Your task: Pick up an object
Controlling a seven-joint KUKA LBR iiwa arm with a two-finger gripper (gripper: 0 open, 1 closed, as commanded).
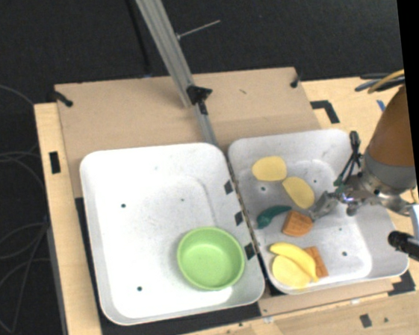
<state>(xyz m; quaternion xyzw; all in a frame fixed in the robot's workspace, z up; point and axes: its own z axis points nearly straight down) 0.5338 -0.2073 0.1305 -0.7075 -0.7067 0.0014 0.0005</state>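
The gripper [325,204] hangs low inside the right bin [319,141], reached in from the right on the grey arm [390,157] with its orange band; from this slanted view it cannot be told how its jaws stand, and nothing is seen between them. Its low position near the cluster suggests it is placed to take one of the nearest pieces. Just to its left and slightly below lies the orange wedge [297,225], the closest candidate, which looks near or touching the tip, though contact cannot be confirmed. Just above and to the left of the tip lies a yellow oval piece [298,190], also close at hand. Beyond the wedge, further left, lies a dark green piece [271,214], near the bin's left wall. Below and to the left of the gripper, by the bin's front edge, a yellow banana-like piece [291,254] rests over a rounder yellow piece [288,273], with a flat orange piece [317,262] beside them; this overlap would probably make a clean grasp harder there. Up and to the left, a second yellow oval [269,169] lies apart from the rest. Farthest off, well to the left in the left bin [144,185], a green bowl [210,257] sits upright near the front. No object is judged lifted yet; the grasp seems not yet done.
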